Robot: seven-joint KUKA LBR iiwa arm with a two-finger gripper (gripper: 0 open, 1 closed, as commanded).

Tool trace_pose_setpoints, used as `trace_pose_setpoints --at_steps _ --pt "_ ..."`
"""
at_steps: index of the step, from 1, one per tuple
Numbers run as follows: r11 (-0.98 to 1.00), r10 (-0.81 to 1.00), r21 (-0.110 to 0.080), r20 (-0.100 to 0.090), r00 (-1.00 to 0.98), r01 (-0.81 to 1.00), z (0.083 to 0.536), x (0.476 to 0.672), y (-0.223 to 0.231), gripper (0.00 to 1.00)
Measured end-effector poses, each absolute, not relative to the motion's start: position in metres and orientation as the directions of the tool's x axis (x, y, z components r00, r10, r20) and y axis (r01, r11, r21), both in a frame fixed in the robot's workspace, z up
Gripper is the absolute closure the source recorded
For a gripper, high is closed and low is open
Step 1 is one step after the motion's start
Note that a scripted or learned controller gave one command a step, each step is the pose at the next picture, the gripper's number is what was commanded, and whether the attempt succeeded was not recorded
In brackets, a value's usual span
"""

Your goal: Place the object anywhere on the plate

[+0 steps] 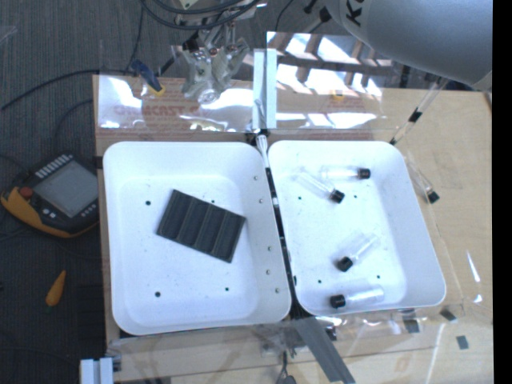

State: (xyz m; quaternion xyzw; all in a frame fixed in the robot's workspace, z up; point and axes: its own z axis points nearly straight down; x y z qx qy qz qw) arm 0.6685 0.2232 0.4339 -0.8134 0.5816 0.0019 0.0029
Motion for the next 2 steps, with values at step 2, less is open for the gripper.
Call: trace_pose_setpoints --at_steps 2 --pt "-0.752 -0.659 0.000 -0.006 0.752 -0.659 0.339 0.584 0.235 1.00"
